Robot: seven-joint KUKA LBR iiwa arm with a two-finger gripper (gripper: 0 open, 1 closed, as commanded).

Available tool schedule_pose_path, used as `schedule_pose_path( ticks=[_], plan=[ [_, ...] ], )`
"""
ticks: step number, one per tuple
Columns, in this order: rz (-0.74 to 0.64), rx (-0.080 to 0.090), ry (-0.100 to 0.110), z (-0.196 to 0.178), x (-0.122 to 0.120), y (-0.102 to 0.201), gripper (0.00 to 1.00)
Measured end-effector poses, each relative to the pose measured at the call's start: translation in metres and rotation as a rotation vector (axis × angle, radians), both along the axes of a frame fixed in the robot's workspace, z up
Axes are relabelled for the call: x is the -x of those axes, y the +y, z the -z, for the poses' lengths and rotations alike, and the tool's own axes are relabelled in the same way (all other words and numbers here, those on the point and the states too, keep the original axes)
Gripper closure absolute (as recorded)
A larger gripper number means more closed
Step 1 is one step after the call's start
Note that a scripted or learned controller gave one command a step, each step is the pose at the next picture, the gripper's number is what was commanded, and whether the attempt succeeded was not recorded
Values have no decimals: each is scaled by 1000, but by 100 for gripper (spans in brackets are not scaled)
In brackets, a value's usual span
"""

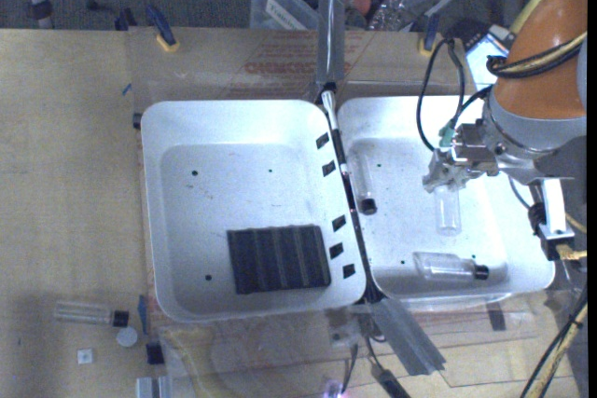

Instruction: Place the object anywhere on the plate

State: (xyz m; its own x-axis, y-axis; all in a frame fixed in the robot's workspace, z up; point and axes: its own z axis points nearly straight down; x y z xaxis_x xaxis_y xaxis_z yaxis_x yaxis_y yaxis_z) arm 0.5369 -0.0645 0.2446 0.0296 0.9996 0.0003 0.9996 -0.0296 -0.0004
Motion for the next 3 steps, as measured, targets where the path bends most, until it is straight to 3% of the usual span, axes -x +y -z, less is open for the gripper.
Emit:
schedule_pose_path(
  ticks=[1, 2, 3],
  plan=[
    [171, 1, 0, -5, -68, 106, 100],
    [-651, 2, -5, -91, -82, 155, 100],
    [-105, 1, -3, -191, -105, 146, 100]
  ],
)
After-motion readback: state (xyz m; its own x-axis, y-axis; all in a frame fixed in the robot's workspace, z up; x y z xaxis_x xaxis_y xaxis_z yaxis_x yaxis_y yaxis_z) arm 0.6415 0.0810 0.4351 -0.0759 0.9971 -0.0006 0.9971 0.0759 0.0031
